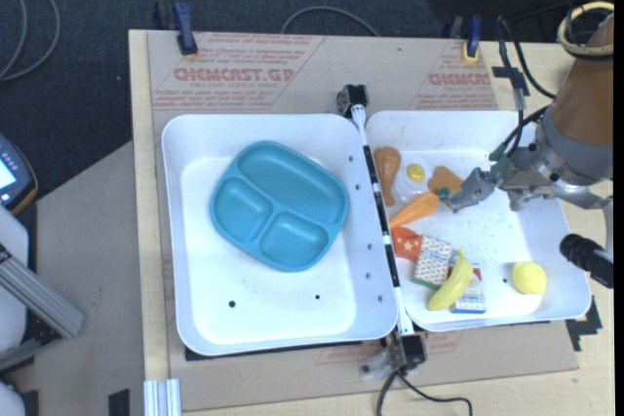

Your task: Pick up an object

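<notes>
The right bin (pixel 546 307) holds several small items. An orange carrot (pixel 414 208) lies near its left wall, with an orange chunk (pixel 446 177) and a small yellow ball (pixel 416 173) just behind it. My gripper (pixel 458 199) reaches in from the right and hangs low, its tip right beside the carrot's thick end and just in front of the orange chunk. A banana (pixel 450 283), a patterned packet (pixel 433 259), a red box (pixel 405 245) and a yellow lemon (pixel 528 278) lie nearer the front. Nothing shows as held.
A blue divided plate (pixel 279 205) lies in the left bin (pixel 195 297). A brown-orange piece (pixel 388 165) rests against the ridge between the bins. A blue-and-white box (pixel 472 300) sits under the banana. Black cables and the arm's body (pixel 585 112) stand at the right.
</notes>
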Tool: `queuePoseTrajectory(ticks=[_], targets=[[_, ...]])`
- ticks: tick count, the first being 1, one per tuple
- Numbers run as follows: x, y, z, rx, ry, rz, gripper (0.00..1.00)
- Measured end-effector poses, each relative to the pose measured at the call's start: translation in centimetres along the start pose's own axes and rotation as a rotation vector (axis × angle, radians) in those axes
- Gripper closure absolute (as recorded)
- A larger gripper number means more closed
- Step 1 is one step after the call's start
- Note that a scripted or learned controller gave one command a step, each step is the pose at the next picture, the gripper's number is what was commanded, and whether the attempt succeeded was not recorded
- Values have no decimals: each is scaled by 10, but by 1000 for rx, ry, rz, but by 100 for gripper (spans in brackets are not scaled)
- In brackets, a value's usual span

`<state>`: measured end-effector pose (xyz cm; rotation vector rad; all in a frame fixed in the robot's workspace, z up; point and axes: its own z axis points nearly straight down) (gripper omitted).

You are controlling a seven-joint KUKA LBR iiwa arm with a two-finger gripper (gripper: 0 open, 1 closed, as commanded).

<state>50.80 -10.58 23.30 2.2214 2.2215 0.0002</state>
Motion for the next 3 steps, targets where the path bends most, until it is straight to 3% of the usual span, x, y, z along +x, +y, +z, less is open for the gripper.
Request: queuePoseTrajectory(ticks=[1,2,3], targets=[[-7,-31,147,6,4,5,0],[-7,-26,129,-8,0,1,100],[78,-7,44,-10,3,-12,100]])
